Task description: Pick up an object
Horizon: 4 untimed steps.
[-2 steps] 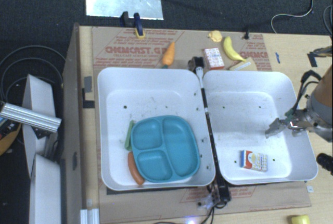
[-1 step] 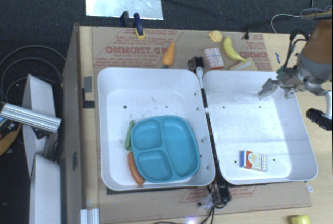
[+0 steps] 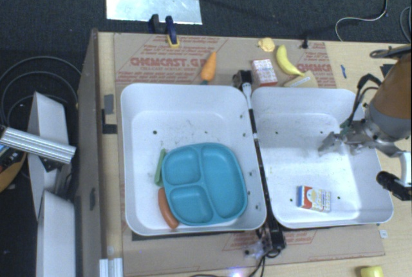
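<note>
The likeliest thing to pick is the small carton [image 3: 313, 198], a flat white box with red and blue print, lying on its broad face on the floor of the right bin [image 3: 283, 140], toward the lower right of the frame and apart from the bin walls. It looks light and stiff, probably thin card that would dent under a hard squeeze; its smooth printed faces may slip, so the safer hold seems to be across its two short edges from above, low enough to catch the sides. The gripper [image 3: 331, 142] hangs over the same bin, above and a little right of the carton in the frame, well apart from it and holding nothing; whether the claw is spread or pressed together cannot be told at this size. In the left bin [image 3: 138, 140] sits a blue divided tray [image 3: 203, 182], with a green piece [image 3: 158, 167] along its left edge and an orange sausage-like piece [image 3: 167, 208] at its lower left corner. Beyond the bins, on the cardboard at the top, lie a carrot [image 3: 208, 67], a small pink box [image 3: 264, 72] and a banana [image 3: 286, 61].
</note>
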Motion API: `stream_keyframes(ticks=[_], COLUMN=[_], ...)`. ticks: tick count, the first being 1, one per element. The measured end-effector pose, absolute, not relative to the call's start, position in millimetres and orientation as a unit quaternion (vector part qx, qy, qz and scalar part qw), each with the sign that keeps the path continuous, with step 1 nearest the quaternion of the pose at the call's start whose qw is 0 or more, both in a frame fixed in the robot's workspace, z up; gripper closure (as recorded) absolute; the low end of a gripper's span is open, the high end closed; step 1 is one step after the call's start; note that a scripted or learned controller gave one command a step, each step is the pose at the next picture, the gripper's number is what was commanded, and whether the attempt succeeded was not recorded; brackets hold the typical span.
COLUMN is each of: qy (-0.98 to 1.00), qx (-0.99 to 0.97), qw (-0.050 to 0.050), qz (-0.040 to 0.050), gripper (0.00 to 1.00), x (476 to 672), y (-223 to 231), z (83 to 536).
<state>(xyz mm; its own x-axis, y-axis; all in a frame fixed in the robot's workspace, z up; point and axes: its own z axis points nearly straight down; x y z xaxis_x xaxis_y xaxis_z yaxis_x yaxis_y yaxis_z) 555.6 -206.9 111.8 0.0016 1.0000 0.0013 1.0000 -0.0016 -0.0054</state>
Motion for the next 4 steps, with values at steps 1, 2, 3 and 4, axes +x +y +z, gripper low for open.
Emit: stream_keyframes(ticks=[1,2,3,4], qy=[-0.708,-0.711,-0.711,-0.706], qx=[-0.706,-0.703,-0.703,-0.708], qw=[-0.002,-0.003,-0.003,-0.003], qz=[-0.0011,-0.0034,-0.0037,-0.0006], gripper=[1.00,1.00,1.00,1.00], x=[560.1,605.8,636.7,623.0], y=[-206.4,-140.2,-73.0,-131.2], z=[125.4,177.9,226.8,245.3])
